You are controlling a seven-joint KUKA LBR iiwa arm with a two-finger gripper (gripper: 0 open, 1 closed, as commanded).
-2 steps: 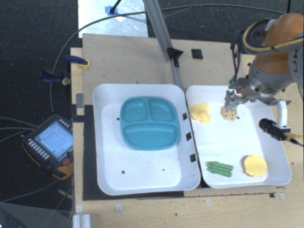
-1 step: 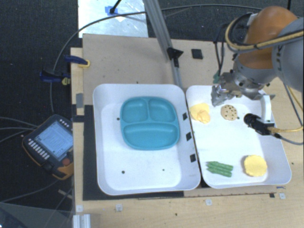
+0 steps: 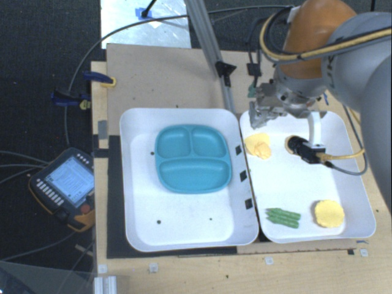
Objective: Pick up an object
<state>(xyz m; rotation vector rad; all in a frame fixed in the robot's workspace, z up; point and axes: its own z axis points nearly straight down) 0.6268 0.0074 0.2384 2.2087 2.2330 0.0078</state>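
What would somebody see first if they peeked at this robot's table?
Probably the big grey arm with its orange band, reaching in from the right, its end effector low over the right bin. Next, the blue divided plate in the left bin. Then the yellow food pieces and green beans.

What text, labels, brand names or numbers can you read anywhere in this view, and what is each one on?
No text in this view can be read.
Teach pendant left of the bench: its lit screen shows content, too small and blurred to read.
Blue divided plate, the two white bins and the food items in the right bin: no visible markings.
Gripper and arm: no legible label or brand.
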